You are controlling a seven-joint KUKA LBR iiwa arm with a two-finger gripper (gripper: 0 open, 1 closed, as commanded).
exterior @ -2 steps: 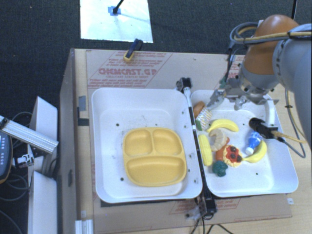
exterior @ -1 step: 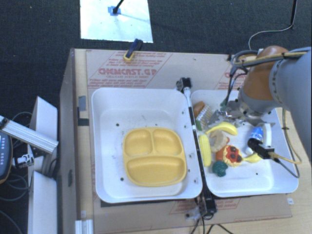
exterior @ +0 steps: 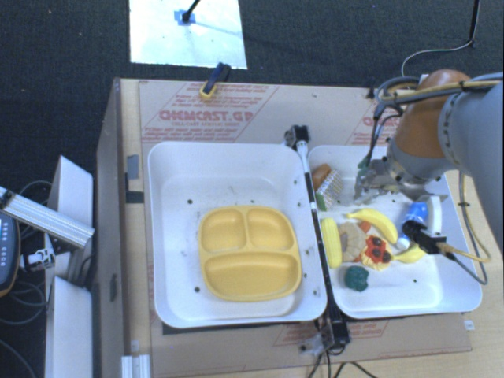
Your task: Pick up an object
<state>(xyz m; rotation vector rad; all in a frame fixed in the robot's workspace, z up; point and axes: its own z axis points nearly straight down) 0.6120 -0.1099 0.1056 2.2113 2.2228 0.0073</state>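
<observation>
Over the right bin | gripper low beside banana, finger state: cannot tell | nothing visibly held; toys lie in bin | pick not done: grasp and lift remain

Divided tray in left bin; banana, pizza toy in right bin

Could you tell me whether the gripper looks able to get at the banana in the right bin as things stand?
Probably yes. The gripper hangs over the right bin, just above the banana, which lies on top with nothing covering it. The pizza slice sits close beside it and could be nudged.
</observation>
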